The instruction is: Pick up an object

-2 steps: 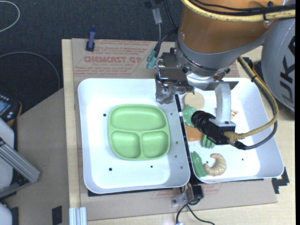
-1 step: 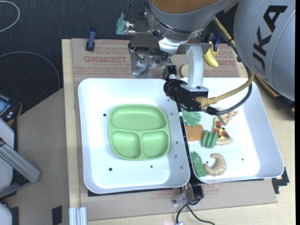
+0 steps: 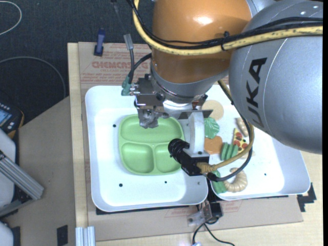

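Left bin [image 3: 102, 188]: divided tray [image 3: 138, 155] lying inside, toward its right side. Right bin [image 3: 277, 183]: small food items [image 3: 225, 147] clustered by its left wall. Both bins side by side on surface [image 3: 84, 70].

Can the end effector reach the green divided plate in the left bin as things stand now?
Probably yes. The end effector hangs right over the far compartment of the green divided plate, and nothing lies between them in the left bin.

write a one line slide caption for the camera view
KUKA arm's tool poised over a green divided plate in the left bin.
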`<state>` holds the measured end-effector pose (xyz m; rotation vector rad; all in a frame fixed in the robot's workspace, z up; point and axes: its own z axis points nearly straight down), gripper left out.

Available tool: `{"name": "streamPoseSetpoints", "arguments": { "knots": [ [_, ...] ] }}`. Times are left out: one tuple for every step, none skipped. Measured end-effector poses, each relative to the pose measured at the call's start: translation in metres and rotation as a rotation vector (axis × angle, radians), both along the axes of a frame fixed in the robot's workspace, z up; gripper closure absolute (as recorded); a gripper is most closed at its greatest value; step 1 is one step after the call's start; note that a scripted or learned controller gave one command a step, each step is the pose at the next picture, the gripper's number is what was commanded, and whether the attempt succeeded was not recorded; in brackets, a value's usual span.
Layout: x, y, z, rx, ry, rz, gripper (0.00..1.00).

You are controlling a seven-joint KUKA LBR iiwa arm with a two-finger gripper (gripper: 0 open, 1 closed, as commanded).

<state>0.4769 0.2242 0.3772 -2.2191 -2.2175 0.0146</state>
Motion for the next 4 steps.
{"name": "streamPoseSetpoints", "arguments": {
  "knots": [
    [0.003, 0.001, 0.016, 0.004, -0.012, 0.002, 1.00],
    [0.003, 0.001, 0.026, 0.004, -0.013, 0.003, 1.00],
    [0.026, -0.001, -0.112, -0.002, 0.002, -0.002, 1.00],
    [0.027, 0.001, -0.093, 0.004, -0.009, 0.000, 1.00]
  ]
}}
